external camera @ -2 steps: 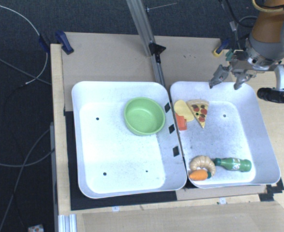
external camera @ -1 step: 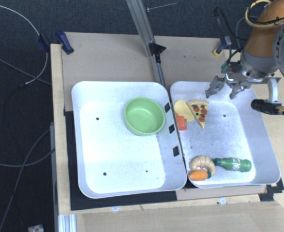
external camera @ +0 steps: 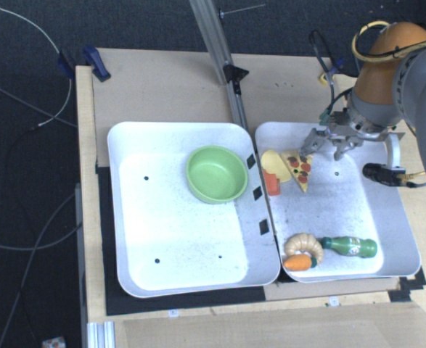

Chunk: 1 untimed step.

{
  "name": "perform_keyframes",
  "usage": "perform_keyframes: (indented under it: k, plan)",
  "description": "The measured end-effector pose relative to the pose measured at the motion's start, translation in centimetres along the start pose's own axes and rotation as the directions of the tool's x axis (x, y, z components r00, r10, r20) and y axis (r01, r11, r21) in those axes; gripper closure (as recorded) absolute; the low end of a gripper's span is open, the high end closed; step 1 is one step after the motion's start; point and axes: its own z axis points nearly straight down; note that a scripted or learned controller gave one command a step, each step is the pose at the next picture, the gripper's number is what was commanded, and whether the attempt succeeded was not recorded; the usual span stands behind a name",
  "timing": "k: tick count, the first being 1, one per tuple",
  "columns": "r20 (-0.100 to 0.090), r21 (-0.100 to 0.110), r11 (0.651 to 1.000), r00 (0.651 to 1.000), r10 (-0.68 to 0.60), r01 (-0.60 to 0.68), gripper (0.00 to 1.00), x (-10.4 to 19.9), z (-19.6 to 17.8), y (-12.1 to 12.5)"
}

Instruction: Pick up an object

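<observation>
So far nothing is lifted: the gripper [external camera: 331,141] hovers with its jaws apparently spread and empty, over the right bin [external camera: 387,223], just beside the pizza slice [external camera: 297,169], probably its target; grasping remains.

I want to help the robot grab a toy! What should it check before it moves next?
1. Gripper free of any toy: ok, nothing shows between its fingers.
2. Gripper over the right bin: ok, at the far end.
3. Nearest toy findable: ok, the pizza slice lies just beside the gripper.
4. Pizza slice free of neighbours: not ok, it touches the yellow and orange toy.
5. Green bottle reachable: ok, lying flat at the near end, beside the croissant.
6. Green bowl: ok, alone in the left bin.
</observation>
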Motion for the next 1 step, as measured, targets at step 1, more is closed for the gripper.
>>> perform_keyframes:
  k: [1]
  plan:
    - [0.001,-0.008,1.000,1.000,0.000,0.000,1.00,0.02,-1.74,0.21]
